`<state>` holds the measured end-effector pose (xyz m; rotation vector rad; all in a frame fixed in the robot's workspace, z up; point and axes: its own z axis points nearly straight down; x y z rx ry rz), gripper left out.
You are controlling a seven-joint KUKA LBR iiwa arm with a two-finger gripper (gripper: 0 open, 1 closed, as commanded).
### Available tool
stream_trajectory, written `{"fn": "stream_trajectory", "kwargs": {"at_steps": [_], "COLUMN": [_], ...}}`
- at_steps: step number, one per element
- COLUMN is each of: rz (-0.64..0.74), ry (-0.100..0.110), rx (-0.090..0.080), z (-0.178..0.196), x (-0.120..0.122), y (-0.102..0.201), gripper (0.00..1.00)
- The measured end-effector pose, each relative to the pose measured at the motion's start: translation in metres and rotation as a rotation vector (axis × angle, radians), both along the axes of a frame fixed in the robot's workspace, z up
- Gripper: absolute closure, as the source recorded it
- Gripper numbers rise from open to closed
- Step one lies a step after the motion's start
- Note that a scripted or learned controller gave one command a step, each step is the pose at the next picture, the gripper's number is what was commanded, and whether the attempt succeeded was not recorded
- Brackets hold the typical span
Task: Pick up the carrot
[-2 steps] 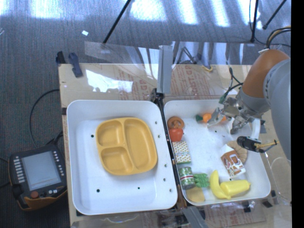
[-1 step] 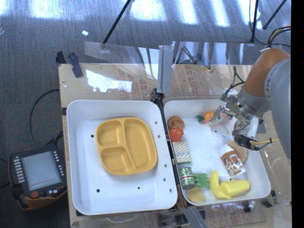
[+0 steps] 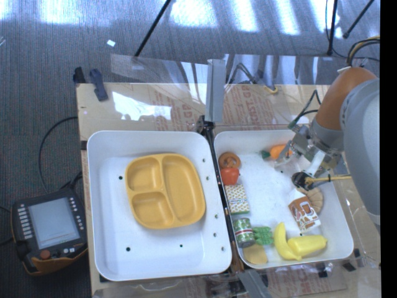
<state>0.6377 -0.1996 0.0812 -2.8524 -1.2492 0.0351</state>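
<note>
Looking down on the bench, the camera view takes in two shallow white bins side by side. The left bin (image 3: 105, 241) holds a yellow divided tray (image 3: 165, 190) with three compartments, lying a little tilted near the bin's middle. The right bin (image 3: 273, 185) holds the clutter: along its left wall, from the far end toward the camera, sit a brown doughnut-like round (image 3: 229, 160), a red tomato-like ball (image 3: 229, 175) touching it, a small printed box (image 3: 237, 198) and a green-labelled can (image 3: 243, 232). Beside the can lies a green leafy piece (image 3: 263, 234), with a tan flat piece (image 3: 255, 254) at the near edge. A banana (image 3: 284, 242) and a yellow block (image 3: 307, 244) lie together at the near right, and a small carton (image 3: 303, 212) rests against a brown disc (image 3: 315, 198) just behind them.

The carrot (image 3: 276, 151) lies at the far end of the right bin, near the back wall. It is small and orange with a green tuft at its left end (the tuft points toward the bins' divide). Its long axis runs roughly left to right, rising slightly toward the right, where its orange end meets the gripper (image 3: 296, 160).

The gripper hangs just beside the carrot's right end; whether its pincer is wide, narrow or closed on anything cannot be told.
</note>
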Motion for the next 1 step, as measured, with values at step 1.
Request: {"fn": "stream_trajectory", "kwargs": {"at_steps": [1], "rz": [-0.391], "ry": [-0.015], "rx": [-0.02], "z": [0.003], "x": [0.0001], "y": [0.0079], "gripper": [0.0]}}
